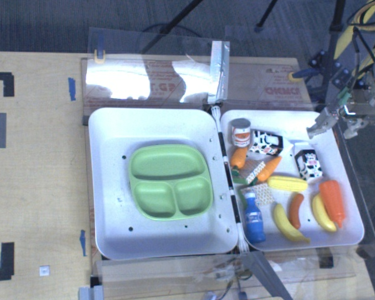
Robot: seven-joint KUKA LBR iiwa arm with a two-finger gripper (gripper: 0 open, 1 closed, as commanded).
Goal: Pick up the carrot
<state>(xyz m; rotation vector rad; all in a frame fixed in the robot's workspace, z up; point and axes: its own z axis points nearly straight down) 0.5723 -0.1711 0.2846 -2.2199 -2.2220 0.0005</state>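
Grey and small at the right bin's far corner, my jaws hang above the rim; whether they are spread I cannot tell. Carrot lies well apart, near the right wall, beside a banana. It looks like light, stiff, smooth plastic, probably slippery; I would pinch across its thick middle.

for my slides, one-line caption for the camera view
Claw above right white bin holding small orange carrot; green tray in left bin.
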